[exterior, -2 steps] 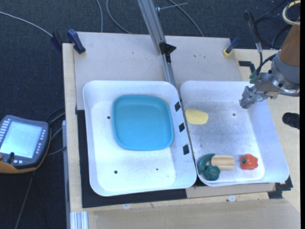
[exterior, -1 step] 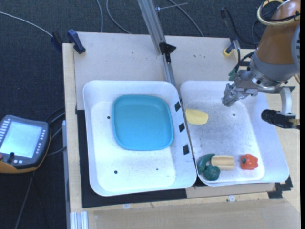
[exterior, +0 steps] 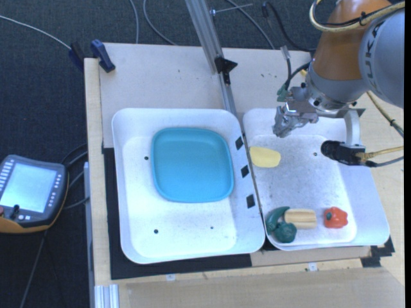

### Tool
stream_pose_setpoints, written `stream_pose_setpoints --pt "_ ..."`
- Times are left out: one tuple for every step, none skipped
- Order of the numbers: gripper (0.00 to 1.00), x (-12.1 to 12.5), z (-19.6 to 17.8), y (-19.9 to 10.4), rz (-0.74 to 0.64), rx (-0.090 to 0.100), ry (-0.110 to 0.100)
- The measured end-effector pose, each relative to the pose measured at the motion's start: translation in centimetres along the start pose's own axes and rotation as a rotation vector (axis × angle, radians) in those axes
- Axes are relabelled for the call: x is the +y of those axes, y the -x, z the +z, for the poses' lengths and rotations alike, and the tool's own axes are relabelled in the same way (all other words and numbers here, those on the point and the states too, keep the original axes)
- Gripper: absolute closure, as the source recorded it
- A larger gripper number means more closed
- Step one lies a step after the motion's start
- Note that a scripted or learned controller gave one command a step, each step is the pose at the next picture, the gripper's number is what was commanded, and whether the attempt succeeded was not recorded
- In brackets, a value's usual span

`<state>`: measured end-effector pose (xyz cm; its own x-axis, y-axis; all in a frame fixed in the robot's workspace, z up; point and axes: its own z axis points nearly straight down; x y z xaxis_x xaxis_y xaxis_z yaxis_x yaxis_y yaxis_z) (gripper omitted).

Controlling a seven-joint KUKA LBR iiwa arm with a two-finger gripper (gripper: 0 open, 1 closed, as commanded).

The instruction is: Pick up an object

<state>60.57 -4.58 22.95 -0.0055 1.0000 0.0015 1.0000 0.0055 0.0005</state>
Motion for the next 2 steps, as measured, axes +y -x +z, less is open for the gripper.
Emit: stream_pose_setpoints --pt "1.00 1.0 0.1 -5.1 0.001 0.000 0.000" --pt "1.00 4.1 -0.8 -9.9 0.001 0.000 0.001"
